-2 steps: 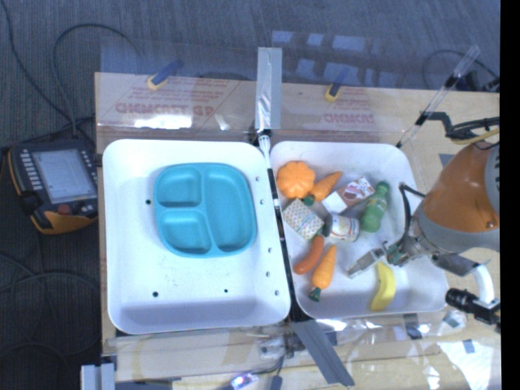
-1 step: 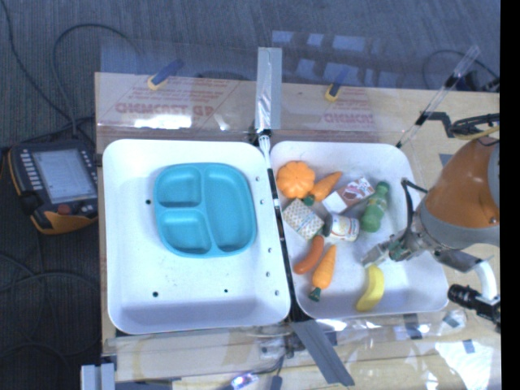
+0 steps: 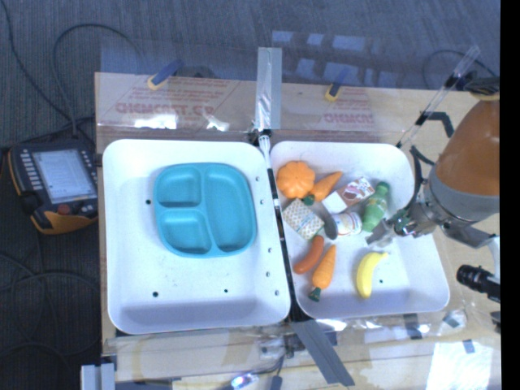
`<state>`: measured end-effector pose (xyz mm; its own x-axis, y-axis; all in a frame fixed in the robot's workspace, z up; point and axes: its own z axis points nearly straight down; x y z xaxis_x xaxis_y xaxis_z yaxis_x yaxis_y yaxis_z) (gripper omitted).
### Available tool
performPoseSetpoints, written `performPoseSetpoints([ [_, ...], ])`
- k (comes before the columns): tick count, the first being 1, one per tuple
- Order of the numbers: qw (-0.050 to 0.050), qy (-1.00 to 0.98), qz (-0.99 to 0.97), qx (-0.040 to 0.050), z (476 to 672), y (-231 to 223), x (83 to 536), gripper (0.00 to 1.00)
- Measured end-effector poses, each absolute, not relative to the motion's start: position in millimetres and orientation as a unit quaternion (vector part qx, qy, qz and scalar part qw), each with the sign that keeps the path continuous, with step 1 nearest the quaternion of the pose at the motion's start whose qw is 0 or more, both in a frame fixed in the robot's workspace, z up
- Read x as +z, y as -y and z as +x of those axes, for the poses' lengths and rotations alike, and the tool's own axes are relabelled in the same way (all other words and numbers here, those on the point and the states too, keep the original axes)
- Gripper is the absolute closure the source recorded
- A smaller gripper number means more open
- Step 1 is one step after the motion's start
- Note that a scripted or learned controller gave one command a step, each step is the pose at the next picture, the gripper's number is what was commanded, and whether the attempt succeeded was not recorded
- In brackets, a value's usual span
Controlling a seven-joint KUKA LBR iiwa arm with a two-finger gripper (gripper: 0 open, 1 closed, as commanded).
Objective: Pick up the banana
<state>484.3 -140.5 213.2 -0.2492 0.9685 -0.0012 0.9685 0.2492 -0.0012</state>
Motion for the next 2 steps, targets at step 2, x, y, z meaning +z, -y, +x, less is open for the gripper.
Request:
performPoseSetpoints([
  [2,0.000,-0.741,0.671,-0.0008,483.7,162,95,0.00],
])
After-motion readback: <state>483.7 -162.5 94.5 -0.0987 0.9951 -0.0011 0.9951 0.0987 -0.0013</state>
